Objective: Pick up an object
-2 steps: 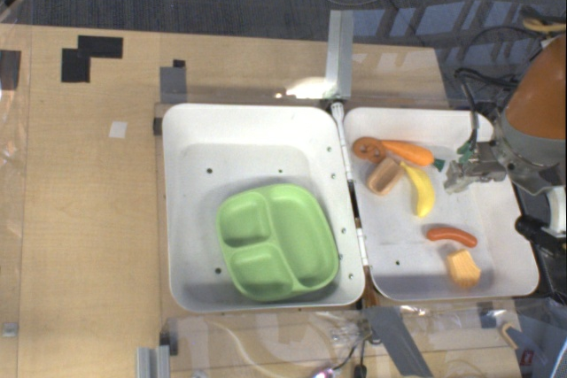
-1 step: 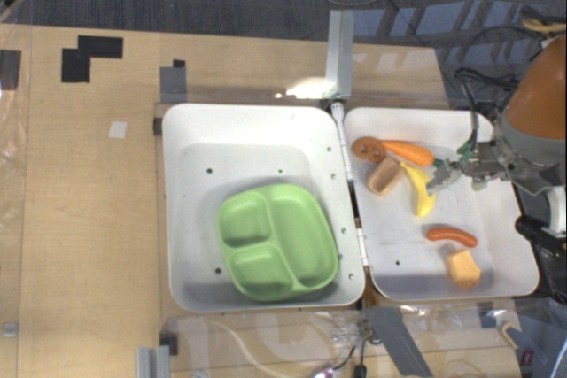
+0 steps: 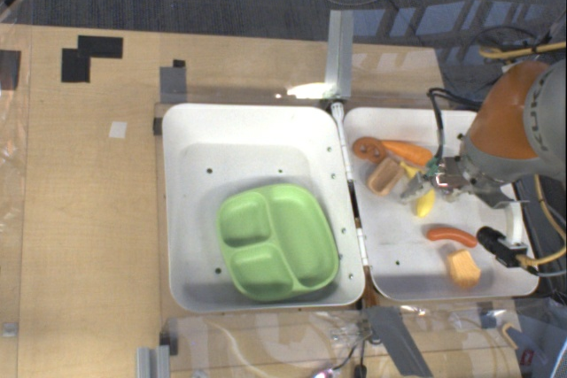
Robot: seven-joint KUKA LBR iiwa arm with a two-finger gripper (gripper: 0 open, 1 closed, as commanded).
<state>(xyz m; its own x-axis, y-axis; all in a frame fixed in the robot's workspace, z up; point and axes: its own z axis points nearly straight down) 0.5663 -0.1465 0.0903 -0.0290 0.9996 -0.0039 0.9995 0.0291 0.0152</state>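
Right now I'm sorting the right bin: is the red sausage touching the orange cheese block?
Apart. The camera view shows white bin floor between the red sausage and the orange cheese block.

- The grey arm [image 3: 542,115] comes in from the right edge of the view and is bent downward.
- Its orange band [image 3: 505,115] sits just above the wrist and faces the camera.
- The wrist points left and down.
- The hand [image 3: 434,180] is low at the end of the wrist, its fingertips too small and crowded to read.
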